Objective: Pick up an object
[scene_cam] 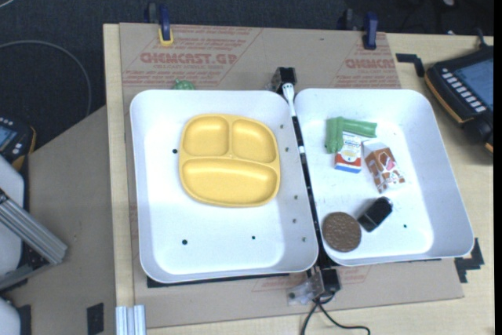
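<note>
Looking down, camera view: you have two white bins side by side on the tabletop (pixel 439 263), the left bin (pixel 157 192) and the right bin (pixel 427 161).
Left bin: it carries a yellow divided plate (pixel 230 161), lying flat and slightly toward the far side.
Right bin, far side: a green object (pixel 345 130) lies touching the top of a small red and white carton (pixel 348 154); just beside them sits a brown and white packet (pixel 383 168), tilted.
Right bin, near side: a black block (pixel 376 213) lies just beside a brown round disc (pixel 342 231), the two nearly touching, close to the near-left corner.
Gripper: you cannot tell its state from this view, and you should count nothing as held.
Step in hand: by my reading you are at the very start, with a target still to be chosen and the approach not yet begun.
Next move calls for: picking one piece with room around it. The packet looks the most approachable, since it has bare bin floor on its right; the disc and block crowd each other and the bin wall, and the green object presses against the carton.
</note>
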Controlling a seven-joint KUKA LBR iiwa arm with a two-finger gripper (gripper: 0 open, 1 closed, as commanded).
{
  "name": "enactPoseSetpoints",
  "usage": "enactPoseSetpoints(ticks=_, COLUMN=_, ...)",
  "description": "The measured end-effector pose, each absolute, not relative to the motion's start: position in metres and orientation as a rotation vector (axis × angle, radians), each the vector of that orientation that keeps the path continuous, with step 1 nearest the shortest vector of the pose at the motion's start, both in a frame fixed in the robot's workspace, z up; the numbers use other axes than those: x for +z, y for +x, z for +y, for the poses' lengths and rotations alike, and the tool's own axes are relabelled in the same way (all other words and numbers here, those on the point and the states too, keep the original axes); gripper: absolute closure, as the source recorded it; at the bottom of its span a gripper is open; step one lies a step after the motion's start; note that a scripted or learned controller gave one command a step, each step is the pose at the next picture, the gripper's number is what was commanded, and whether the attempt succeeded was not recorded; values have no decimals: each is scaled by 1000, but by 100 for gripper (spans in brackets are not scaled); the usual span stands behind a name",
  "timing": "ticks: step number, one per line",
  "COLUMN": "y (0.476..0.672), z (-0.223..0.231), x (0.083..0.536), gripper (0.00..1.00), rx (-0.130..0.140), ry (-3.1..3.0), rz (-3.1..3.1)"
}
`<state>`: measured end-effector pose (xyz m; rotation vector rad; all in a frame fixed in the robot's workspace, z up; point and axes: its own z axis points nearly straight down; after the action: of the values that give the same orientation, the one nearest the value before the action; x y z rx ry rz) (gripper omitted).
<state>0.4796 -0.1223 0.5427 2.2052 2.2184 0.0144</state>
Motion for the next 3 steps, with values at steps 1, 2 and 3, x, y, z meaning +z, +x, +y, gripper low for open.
enactPoseSetpoints(ticks=1, y=479, z=-101, x=424, gripper=100, rx=-10, ry=2227, rz=2230)
enactPoseSetpoints(ticks=2, y=485, z=-69, x=542, gripper=100, rx=15, ry=2208, rz=2218)
enactPoseSetpoints(ticks=3, y=479, z=-57, x=437, gripper=100, rx=-7, ry=2227, rz=2225)
